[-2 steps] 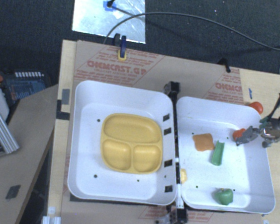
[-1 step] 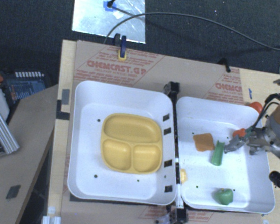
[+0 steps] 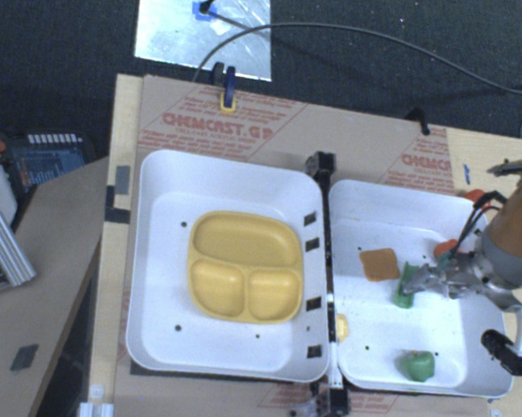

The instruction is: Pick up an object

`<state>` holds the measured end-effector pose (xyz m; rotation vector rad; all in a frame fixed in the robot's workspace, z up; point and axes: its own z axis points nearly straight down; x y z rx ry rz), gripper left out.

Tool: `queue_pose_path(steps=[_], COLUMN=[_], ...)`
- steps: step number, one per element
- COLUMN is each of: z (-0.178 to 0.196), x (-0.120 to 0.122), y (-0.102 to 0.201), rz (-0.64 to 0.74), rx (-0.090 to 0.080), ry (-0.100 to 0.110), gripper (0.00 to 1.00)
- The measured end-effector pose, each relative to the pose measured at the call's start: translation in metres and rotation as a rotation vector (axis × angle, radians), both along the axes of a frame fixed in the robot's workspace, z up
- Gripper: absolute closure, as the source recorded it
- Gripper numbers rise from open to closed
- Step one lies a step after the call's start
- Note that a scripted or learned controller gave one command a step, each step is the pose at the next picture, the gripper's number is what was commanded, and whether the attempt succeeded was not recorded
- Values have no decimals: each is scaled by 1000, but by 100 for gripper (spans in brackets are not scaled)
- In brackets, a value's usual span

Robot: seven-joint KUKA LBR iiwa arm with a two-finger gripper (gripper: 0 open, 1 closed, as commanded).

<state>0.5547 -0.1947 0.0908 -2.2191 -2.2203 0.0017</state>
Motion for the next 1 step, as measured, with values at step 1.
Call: queue_pose_path(steps=[1], z=[14], x=[2], y=[-1], rz=[-1], rx=[-3], ry=[-6], gripper=[100])
